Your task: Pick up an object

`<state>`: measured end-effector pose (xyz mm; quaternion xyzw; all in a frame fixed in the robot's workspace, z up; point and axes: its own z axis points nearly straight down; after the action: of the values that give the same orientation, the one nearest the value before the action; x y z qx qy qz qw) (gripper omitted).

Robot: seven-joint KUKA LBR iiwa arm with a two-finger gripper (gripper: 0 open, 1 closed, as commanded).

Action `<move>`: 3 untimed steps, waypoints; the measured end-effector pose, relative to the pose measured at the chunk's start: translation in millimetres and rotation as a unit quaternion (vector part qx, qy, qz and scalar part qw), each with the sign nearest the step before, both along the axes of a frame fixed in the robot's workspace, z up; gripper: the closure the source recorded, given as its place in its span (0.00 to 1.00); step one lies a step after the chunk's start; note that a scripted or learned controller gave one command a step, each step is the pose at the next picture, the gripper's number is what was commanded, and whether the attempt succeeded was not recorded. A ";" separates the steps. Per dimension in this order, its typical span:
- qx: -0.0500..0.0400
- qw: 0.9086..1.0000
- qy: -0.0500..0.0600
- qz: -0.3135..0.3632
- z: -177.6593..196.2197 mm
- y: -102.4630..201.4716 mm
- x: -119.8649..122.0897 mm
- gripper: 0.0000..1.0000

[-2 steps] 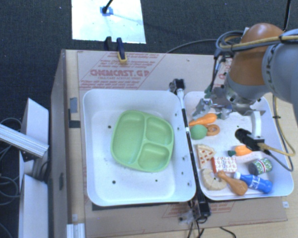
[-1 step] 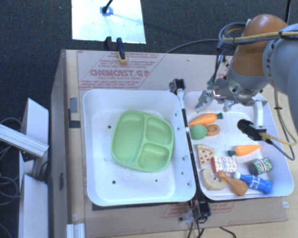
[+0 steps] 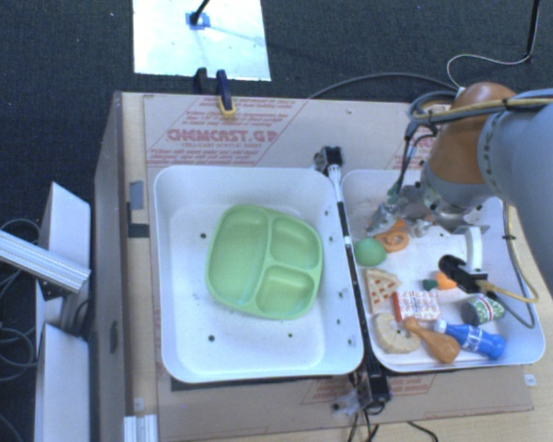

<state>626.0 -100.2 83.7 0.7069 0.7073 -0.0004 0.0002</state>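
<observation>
The orange ring (image 3: 395,240) lies just beneath the gripper (image 3: 394,221); jaws' opening cannot be told

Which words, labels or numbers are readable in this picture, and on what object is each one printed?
"CHEMCAST GP": red print on the brown protective sheet covering the bench behind the bins; the last letters are unclear.
Smaller red lines above and below that word on the same sheet: too small and blurred to read.
Red-and-white packet in the right bin: it has printing, but it is too blurred to read.
Blue bottle: no readable label.
</observation>
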 end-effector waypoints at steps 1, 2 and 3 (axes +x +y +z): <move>0.000 1.000 -0.002 0.001 11.4 0.4 1.8 1.00; 0.000 1.000 -0.002 0.001 11.3 0.4 1.8 0.00; 0.001 1.000 0.006 0.000 -1.4 10.1 31.9 0.00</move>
<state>657.9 -90.2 82.3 0.7069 0.7072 -0.0041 -0.0048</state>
